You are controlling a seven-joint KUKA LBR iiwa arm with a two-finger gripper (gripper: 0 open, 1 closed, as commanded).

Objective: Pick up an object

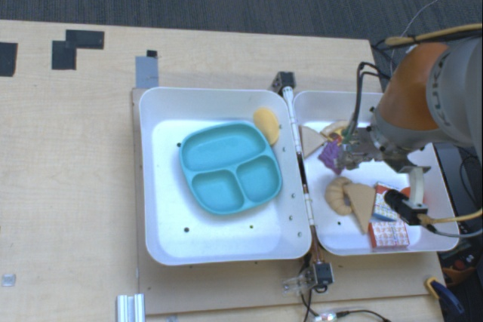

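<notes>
Overhead, smooth teal three-section plate (229, 168), rounded yellow lump (266, 124) at its rim

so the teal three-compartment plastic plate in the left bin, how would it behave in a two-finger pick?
The teal three-compartment plastic plate looks moulded and rigid, so probably stiff, not floppy. It lies flat and wide on the left white bin, so it likely won't roll or tip; a push would probably slide it. Its glossy surface may be slippery, and only the thin rim or dividers seem to offer a grip.
</notes>
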